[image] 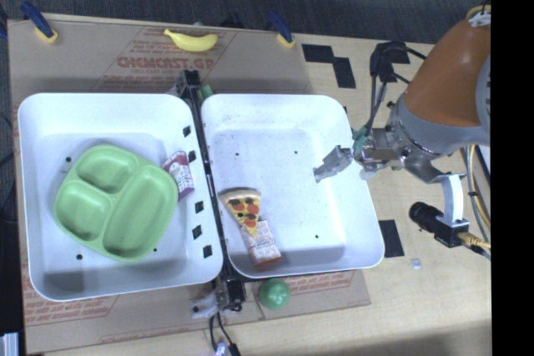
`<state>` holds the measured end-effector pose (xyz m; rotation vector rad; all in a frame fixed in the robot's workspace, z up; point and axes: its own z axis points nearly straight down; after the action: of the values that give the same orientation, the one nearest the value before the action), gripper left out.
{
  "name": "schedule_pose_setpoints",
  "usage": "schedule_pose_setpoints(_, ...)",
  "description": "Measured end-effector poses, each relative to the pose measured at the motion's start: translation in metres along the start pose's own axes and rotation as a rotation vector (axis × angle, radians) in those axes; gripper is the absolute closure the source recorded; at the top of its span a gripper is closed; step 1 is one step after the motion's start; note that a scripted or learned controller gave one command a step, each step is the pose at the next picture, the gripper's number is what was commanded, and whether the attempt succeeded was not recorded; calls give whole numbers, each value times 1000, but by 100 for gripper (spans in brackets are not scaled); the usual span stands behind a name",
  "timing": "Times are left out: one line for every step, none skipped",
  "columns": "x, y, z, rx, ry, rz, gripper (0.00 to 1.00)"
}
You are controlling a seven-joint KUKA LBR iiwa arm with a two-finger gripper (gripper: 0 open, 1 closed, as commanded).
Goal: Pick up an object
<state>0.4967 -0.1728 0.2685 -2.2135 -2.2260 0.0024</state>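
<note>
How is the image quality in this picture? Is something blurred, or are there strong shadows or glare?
In the camera view, the light is even and soft; the white bins look bright, without harsh glare. The green tray and the pizza slice are fairly sharp. The end effector looks slightly smeared, and small details are grainy. The floor at the top is dark.

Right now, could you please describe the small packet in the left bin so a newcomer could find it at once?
Start at the left bin, which holds a green divided tray. Just off that tray's upper right corner, by the wall shared with the right bin, lies the small red and white packet. It is the left bin's sole red item.
</note>
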Motion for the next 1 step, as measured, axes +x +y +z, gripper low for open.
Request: schedule_pose_setpoints(45, -20, 128, 2, 1, -1, 0)
